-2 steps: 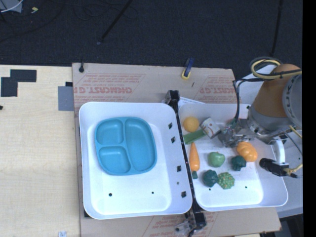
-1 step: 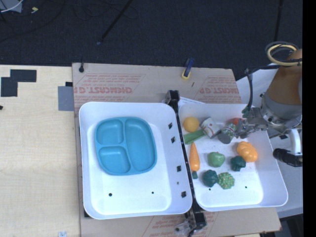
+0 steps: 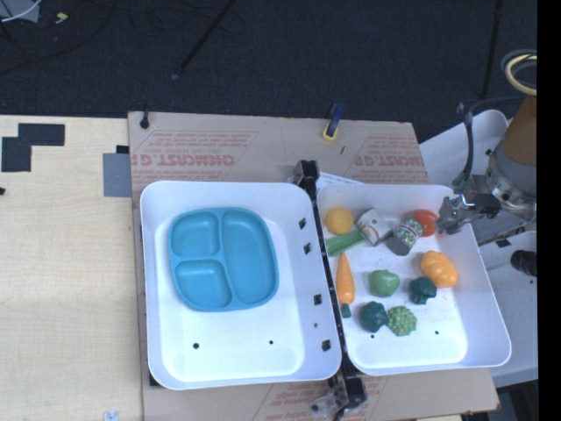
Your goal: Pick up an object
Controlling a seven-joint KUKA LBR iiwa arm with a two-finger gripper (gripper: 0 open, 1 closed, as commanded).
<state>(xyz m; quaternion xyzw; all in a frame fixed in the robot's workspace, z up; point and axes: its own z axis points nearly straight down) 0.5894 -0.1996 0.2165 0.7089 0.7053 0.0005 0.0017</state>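
— Grey metal, your pincer [image 3: 452,210] sits at the right bin's [image 3: 456,345] three o'clock rim. Can you read its state?

— You can't tell from this slant; nothing is seen in its grip.

— What lies nearest?

— At its nine o'clock, the red tomato [image 3: 425,221] just beside it, then a tin can [image 3: 405,234] and a second can [image 3: 370,226]. At six o'clock, the orange pepper [image 3: 438,268].

— Farther out?

— Your lemon [image 3: 339,220], carrot [image 3: 344,277], green apple [image 3: 383,281] and broccoli [image 3: 401,320]. The left bin [image 3: 175,340] holds a blue divided plate [image 3: 223,259].
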